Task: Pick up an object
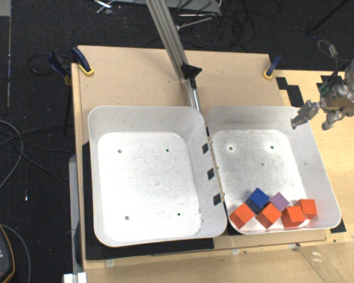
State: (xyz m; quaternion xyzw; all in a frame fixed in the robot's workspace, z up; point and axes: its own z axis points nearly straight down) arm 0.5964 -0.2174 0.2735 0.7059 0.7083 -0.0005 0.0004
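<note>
Clustered along the near rim of the right shallow white bin (318,158) are six small cubes: four orange cubes (243,215), one blue cube (259,198) and one pale purple cube (279,202), packed touching one another. Well apart from them, over the bin's far right corner, the two-finger gripper (316,116) is seen with its fingers spread and nothing between them. The left shallow white bin (103,122) lies just beside.

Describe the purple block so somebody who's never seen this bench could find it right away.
Look in the right-hand bin, at the cluster of blocks along its near edge. The purple block sits in the cluster's middle, right of the blue block. It is the only pale purple one; the others around it are orange.
</note>
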